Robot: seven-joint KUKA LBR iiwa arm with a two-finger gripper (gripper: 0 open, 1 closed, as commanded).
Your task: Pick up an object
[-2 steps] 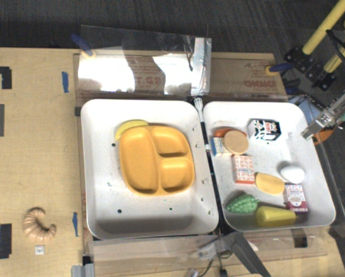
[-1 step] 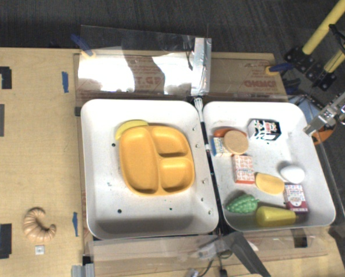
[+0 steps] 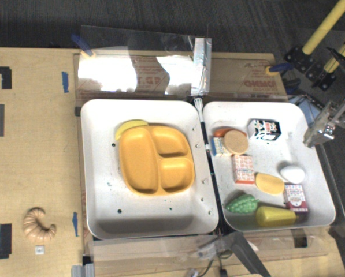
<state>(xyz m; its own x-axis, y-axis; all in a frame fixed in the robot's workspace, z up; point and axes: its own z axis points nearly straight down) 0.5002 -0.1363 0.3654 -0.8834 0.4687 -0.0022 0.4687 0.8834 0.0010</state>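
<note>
Gripper (image 3: 328, 126) position: we see it at the right edge of the scene, beside the outer rim of the right bin (image 3: 316, 154), as a pale metallic, partly blurred shape. We cannot tell how it stands, and we see no object in it.

Contents of the right bin (listed from far to near): a black-and-white carton (image 3: 264, 129) near the far wall; a round tan disc (image 3: 236, 142) lying over a red piece (image 3: 221, 133), next to a small blue-edged packet (image 3: 216, 147) at the inner wall; a pink-and-white box (image 3: 243, 169) in the middle; a yellow slice (image 3: 270, 184) touching that box; a white egg-like object (image 3: 292, 173) toward the outer wall; a small red-and-white carton (image 3: 295, 197) just below it; a green bumpy item (image 3: 242, 204) and a yellow block (image 3: 275, 215) side by side at the near wall.

We find a yellow sectioned tray (image 3: 156, 158) in the left bin (image 3: 97, 172), with a yellow curved piece (image 3: 128, 126) at its far left corner. A tan croissant-shaped object (image 3: 39, 224) lies on the bench (image 3: 33, 143), well apart from both bins.
</note>
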